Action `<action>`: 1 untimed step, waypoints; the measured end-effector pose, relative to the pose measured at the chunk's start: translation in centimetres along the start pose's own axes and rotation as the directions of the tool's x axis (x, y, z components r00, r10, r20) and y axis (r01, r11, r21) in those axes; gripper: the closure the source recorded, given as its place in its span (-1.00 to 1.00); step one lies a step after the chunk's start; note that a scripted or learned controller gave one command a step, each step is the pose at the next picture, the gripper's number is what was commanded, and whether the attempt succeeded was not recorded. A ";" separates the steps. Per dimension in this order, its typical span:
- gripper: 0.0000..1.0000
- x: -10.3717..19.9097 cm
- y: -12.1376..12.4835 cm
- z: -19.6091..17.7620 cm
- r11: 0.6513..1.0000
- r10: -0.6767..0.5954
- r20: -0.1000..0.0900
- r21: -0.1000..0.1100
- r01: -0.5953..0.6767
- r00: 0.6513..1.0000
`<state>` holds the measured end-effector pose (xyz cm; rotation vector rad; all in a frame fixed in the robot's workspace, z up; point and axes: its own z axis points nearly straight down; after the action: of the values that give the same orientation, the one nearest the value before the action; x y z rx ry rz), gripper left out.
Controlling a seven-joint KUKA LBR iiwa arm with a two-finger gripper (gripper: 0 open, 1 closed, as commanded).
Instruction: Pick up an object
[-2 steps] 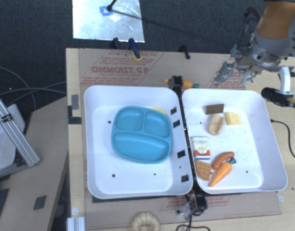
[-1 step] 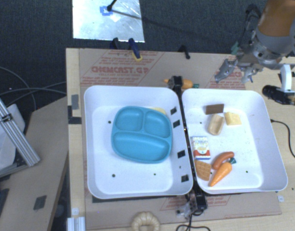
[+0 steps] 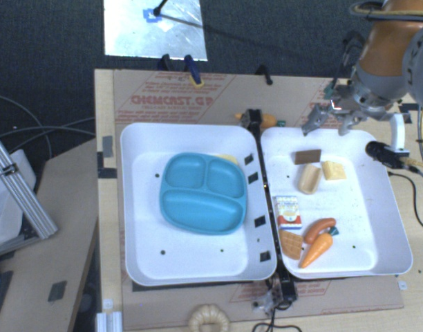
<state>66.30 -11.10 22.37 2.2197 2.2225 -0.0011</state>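
The blue three-compartment plastic tray (image 3: 203, 192) lies flat in the left white bin (image 3: 139, 254). Right of the tray, the right white bin (image 3: 384, 220) holds a red-and-white carton (image 3: 288, 210), a ridged cracker (image 3: 291, 243), an orange toy carrot (image 3: 316, 250), a sausage (image 3: 319, 228), a bread roll (image 3: 309, 178), a brown block (image 3: 307, 156) and a pale cheese cube (image 3: 334, 170). Farther right of the tray, above that bin's far rim, the two-finger gripper (image 3: 334, 122) hangs with fingers spread wide, gripping nothing

Orange carrot (image 3: 316, 250) lying tilted, right bin's (image 3: 377, 213) front
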 end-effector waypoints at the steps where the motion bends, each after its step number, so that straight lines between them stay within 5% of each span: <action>1: -1.00 0.9 0.1 5.8 1.000 -0.003 -0.001 0.002 0.003 1.000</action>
<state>66.35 -10.19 16.60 2.2179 2.2271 -0.0023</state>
